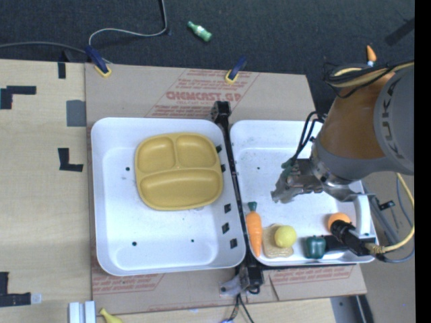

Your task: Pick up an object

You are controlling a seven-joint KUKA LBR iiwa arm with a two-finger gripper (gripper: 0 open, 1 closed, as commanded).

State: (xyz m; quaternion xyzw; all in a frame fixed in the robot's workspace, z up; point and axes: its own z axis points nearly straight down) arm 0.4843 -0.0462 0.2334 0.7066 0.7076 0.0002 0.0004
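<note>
My gripper [288,184] hangs over the middle of the right bin [269,147], above bare white floor. Nothing shows between its fingers. Along the bin's front edge lie a toy carrot [254,228], a yellow lemon [285,235] resting on a tan round piece [275,249], a green pepper [314,247], and an orange fruit [338,219] partly behind a black part at the front right. The carrot lies left of and below the gripper; the lemon sits just in front of it.
The left bin [111,200] holds a yellow divided plate [179,170] in its back half. A black divider clamp [229,173] runs between the bins. The arm's bulky orange and grey body [363,133] covers the right bin's right side.
</note>
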